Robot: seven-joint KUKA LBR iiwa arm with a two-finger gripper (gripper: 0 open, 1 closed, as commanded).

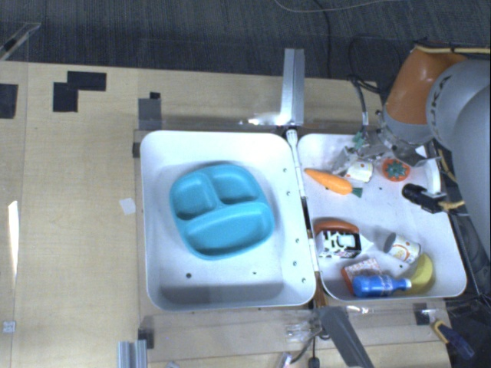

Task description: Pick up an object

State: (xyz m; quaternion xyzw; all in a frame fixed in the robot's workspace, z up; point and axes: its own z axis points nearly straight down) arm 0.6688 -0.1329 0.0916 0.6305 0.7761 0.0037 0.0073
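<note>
You have the carrot lying flat in the far left part of the right bin, its long axis running left to right with a slight slope toward the near side; the thin tip points left toward the divider, the thick end right.

Your arm reaches in from the right, its orange band over the bin's far right corner, and the wrist drops steeply to the gripper at the far edge of that bin. The gripper sits just right of and beyond the carrot, over a small white piece. You cannot tell how the jaws stand, or whether anything is in them.

Also in the right bin: a round green and red item, a brown and black-and-white object, a small can, a banana and a blue bottle along the near side.

The left bin holds a blue divided plate.
</note>
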